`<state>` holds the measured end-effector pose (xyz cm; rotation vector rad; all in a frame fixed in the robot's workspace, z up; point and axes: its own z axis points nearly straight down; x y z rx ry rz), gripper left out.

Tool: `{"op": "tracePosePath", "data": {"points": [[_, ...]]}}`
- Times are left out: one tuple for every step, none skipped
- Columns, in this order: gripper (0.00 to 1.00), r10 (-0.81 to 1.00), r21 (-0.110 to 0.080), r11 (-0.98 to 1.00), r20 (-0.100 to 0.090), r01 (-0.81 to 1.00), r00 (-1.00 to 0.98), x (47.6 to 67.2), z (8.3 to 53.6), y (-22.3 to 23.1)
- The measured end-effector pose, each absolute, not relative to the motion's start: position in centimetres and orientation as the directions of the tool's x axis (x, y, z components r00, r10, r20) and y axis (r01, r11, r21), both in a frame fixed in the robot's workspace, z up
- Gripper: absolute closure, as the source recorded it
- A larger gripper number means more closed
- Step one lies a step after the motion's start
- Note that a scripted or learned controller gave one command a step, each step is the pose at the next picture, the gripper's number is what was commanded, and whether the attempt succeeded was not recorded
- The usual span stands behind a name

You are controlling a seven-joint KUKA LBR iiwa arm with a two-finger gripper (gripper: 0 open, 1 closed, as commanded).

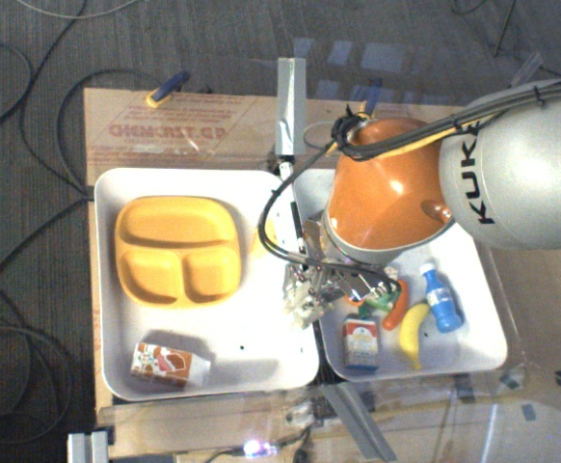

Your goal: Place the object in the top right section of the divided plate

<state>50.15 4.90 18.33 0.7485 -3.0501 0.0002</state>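
Camera view leaves us unsure which object is meant or what state the claw (309, 297) is in, so we should confirm a grasp before carrying leftward to the yellow moulded-plastic divided plate (178, 249).

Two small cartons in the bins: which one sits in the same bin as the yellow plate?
The carton lying flat in the left bin, below the yellow divided plate. The other carton is in the right bin, beside the banana.

Even overhead light brightens the white bins (107, 287), glare streaks the arm's silver housing (517, 177), focus slightly soft.
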Motion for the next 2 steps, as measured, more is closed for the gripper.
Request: {"op": "tracePosePath", "data": {"points": [[1.0,-0.255,0.002,0.967,-0.003,-0.255,-0.967,51.6,24.2,4.8],[1.0,-0.296,0.002,0.955,0.0,-0.296,-0.955,50.1,20.9,11.9]]}}
